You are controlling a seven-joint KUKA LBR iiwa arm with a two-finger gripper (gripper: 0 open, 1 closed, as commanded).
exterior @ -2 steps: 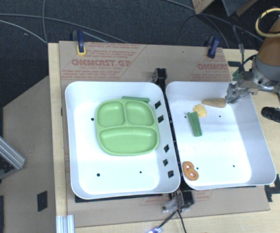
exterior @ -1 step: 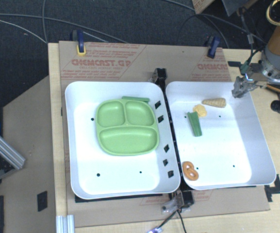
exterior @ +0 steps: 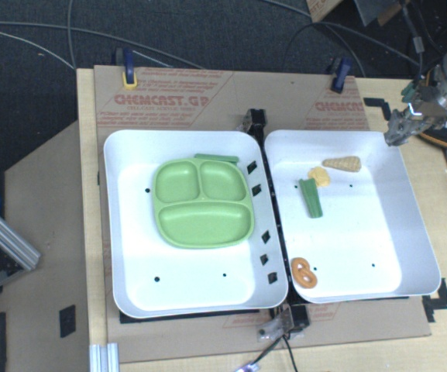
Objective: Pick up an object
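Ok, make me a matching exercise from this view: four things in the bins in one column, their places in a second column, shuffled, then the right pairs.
Things:
1. green divided plate
2. pretzel
3. green stick
4. cone

Places:
A. right bin, near front left corner
B. left bin, middle
C. right bin, towards the back
D. right bin, just below the small yellow piece

Pairs: 1-B, 2-A, 3-D, 4-C

In the right bin lie a green stick [exterior: 311, 198], a yellow piece [exterior: 319, 177] touching its upper end, and a tan cone [exterior: 342, 163] nearby. An orange pretzel [exterior: 304, 273] lies near the front-left corner.
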